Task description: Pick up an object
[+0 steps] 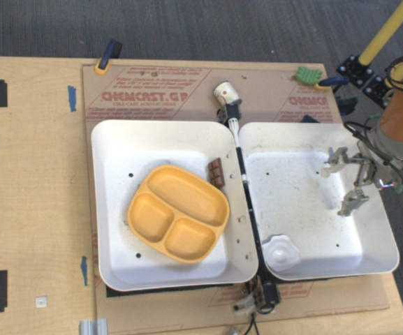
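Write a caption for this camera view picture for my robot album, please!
Robot gripper hangs open over the right white bin while a yellow divided tray sits in the left bin.

Wooden bench (33, 187) with a printed cardboard sheet (152, 89) under two white bins (110, 187) (376, 250) side by side.

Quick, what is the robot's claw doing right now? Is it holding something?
Claw: open, fingers spread apart, holding nothing, over the right bin.
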You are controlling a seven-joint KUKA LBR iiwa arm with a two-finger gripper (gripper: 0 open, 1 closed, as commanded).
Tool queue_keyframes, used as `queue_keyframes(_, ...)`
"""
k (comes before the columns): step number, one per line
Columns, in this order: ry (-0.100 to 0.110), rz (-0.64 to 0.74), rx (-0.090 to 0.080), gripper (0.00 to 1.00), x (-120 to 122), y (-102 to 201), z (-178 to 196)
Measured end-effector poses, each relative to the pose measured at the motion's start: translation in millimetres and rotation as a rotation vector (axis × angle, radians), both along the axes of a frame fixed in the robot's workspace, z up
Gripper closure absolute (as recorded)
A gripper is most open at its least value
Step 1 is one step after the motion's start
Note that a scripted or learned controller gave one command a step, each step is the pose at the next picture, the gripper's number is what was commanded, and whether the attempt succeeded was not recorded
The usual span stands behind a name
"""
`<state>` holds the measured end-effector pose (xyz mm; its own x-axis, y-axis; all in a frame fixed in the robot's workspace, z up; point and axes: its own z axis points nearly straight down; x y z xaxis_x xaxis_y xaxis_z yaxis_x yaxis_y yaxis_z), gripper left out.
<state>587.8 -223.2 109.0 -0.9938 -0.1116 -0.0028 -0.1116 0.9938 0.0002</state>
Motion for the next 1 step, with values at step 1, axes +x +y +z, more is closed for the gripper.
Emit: queue_keyframes(1,-0.007,0.001,-0.001,1.0,2.1,0.8,11.3)
